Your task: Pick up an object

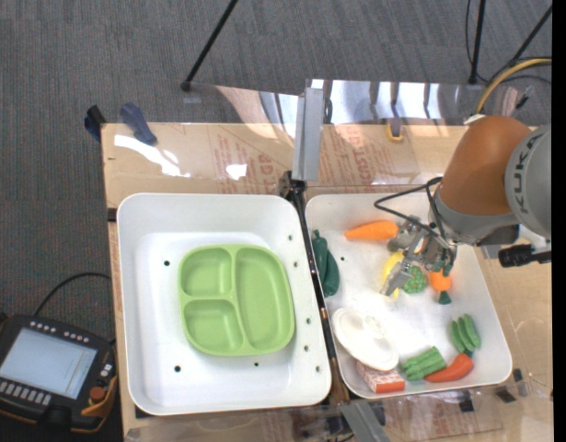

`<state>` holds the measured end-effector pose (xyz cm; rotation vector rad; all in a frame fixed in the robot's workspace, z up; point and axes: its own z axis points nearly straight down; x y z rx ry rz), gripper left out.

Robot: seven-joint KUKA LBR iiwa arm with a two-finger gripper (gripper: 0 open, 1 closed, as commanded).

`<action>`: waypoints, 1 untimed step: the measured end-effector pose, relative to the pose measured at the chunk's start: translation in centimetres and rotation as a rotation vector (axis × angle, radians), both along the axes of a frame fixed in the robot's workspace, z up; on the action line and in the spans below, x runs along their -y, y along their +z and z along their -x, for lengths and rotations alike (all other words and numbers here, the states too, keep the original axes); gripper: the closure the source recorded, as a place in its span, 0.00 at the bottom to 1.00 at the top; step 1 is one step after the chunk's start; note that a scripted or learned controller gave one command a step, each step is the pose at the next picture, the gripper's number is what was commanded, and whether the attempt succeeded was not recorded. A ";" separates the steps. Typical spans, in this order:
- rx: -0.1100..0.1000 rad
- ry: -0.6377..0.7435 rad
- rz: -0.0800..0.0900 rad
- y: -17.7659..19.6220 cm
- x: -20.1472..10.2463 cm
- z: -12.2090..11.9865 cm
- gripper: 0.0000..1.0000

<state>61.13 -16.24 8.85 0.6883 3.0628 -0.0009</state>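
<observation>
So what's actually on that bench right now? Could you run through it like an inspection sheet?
Surface: bench bearing two shallow white bins, left bin and right bin.
Job's things: right bin holds toy food: carrot, broccoli, yellow piece, green pods, dark green piece, white dish, red-and-green pieces.
Clutter: green divided plate in the left bin.
End effector: end effector low over the broccoli and yellow piece; grip cannot be judged.
Cables: yellow cable behind the arm; black lead to the handheld controller.
Surroundings: grey carpet, stand legs.
</observation>
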 end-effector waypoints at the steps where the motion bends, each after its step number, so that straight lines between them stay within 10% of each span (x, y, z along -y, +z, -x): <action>1: 0.004 0.004 -0.001 1.1 -0.1 -0.2 1.00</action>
